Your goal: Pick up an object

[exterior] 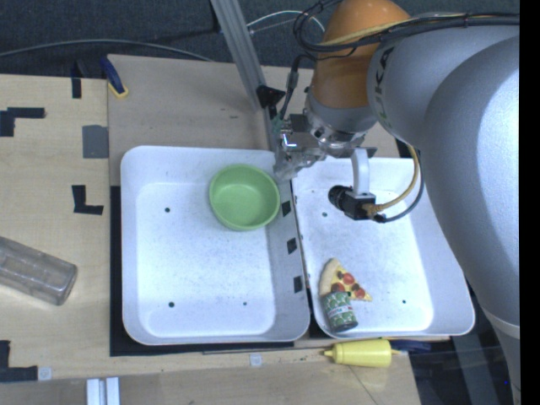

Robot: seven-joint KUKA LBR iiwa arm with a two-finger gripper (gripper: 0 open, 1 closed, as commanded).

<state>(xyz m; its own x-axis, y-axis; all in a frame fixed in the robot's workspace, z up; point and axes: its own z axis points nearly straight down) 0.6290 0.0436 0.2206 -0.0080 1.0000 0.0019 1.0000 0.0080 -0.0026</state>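
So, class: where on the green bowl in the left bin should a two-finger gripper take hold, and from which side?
Probably the green bowl is best taken by its rim, from above: it sits upright and open-mouthed, so one finger can go inside the wall and one outside. Its right edge lies nearest the gripper.

I note two bins side by side on the desk (169,99), taking the left bin (143,310) as my landmark. A bowl (244,197) sits inside it, toward its far right corner, close to the wall it shares with the right bin (422,310). In the right bin, near its front left corner just across that shared wall, a pizza slice toy (344,279) lies touching a small can (341,312) in front of it. A squeeze bottle (364,353) lies on the desk just in front of the right bin. A clear cylinder (34,271) lies on the desk, well left of the left bin. The arm's wrist (337,125) hangs above the shared wall's far end, right of the bowl.
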